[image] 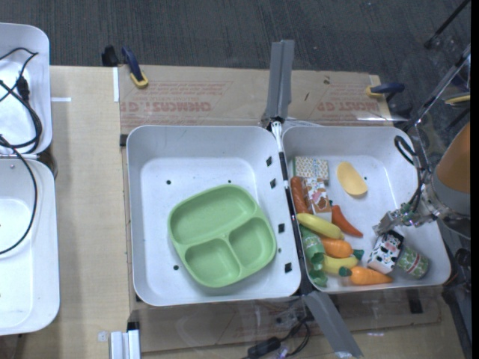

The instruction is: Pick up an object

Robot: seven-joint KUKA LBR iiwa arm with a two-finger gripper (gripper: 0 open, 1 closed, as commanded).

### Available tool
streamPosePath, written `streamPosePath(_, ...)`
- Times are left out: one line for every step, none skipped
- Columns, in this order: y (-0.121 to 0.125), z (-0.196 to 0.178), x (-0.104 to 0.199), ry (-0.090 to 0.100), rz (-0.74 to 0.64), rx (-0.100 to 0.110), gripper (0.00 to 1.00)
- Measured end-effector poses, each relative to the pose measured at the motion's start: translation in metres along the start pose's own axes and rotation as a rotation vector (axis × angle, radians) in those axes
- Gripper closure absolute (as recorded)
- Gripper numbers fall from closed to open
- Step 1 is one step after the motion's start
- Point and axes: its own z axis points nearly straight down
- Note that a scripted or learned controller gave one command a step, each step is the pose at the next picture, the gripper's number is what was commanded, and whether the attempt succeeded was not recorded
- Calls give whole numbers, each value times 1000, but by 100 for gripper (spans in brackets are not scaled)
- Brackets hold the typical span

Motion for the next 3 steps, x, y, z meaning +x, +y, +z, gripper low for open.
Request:
streamPosePath(42,-26,67,1,75,7,100)
streamPosePath(42,-26,67,1,76,8,0)
streamPosePath(117,12,33,0,121,9,0)
